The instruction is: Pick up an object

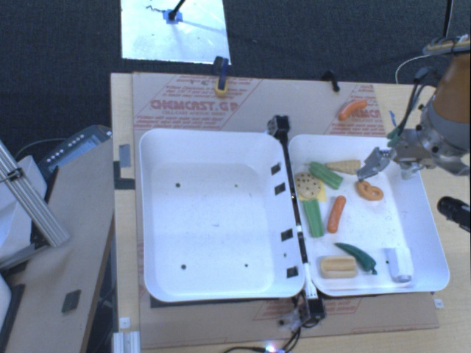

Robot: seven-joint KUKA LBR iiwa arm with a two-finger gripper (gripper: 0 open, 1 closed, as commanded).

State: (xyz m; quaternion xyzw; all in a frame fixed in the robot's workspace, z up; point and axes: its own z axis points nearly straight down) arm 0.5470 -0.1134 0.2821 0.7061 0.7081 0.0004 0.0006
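Note:
My gripper [390, 169] hangs over the back part of the right bin [427, 230], open, with nothing between its fingers. Just in front of its left finger [372, 165] lies an orange pretzel [369, 190]. A pale yellow wedge [344, 166] and a green stick [324, 174] lie to its left. Farther left and forward are a round waffle [310, 187], a green cucumber [313, 217] and an orange sausage [336, 214]. Near the front lie a green pepper [357, 254], a tan bun [338, 266] and a small white bottle [398, 263].
The left bin [158, 197] sits beside the right one, joined by a black clamp strip [291, 204]. Another orange sausage [353, 109] lies on the board behind the right bin. A yellow clamp [221, 87] stands at the back.

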